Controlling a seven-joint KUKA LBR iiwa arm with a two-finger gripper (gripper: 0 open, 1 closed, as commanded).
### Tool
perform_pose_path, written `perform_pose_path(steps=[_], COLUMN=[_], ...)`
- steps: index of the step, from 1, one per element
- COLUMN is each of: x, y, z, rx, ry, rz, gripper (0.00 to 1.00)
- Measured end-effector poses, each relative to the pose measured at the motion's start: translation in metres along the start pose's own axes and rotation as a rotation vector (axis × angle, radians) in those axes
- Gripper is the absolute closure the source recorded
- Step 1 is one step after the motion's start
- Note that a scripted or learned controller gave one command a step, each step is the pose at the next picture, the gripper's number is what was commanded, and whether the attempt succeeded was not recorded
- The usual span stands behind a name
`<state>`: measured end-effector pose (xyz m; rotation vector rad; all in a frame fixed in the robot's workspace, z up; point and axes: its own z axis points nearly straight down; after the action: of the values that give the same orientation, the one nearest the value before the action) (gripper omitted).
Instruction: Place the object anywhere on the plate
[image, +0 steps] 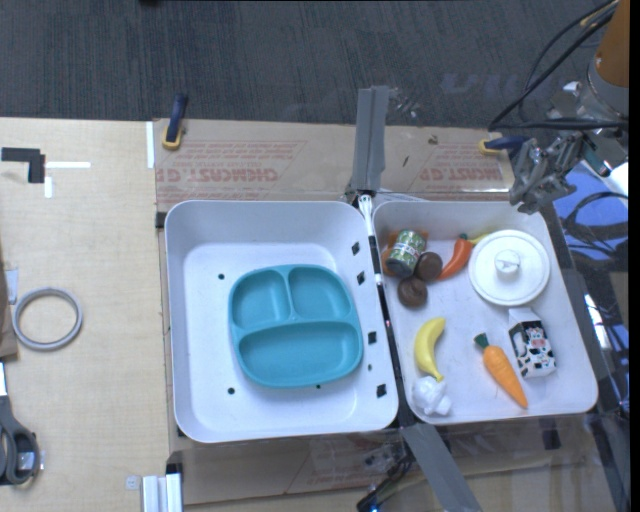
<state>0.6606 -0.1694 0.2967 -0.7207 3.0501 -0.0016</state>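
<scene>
Above the right bin (570, 300), your gripper (535, 180) hangs, finger state unclear; crowded toys risk a missed grab, leaving the teal plate (296, 325) bare.

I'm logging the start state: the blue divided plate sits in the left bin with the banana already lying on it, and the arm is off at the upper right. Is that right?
Not quite. The camera view shows the banana lying in the right bin, not on the blue divided plate. The plate does sit in the left bin, and the pincer is at the upper right.
</scene>
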Motion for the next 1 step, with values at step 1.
perform_pose_path(steps=[1], x=[-0.0219], y=[0.0424], z=[-0.1152], rx=[-0.001], ry=[0.000], rz=[-0.132], gripper=[1.00])
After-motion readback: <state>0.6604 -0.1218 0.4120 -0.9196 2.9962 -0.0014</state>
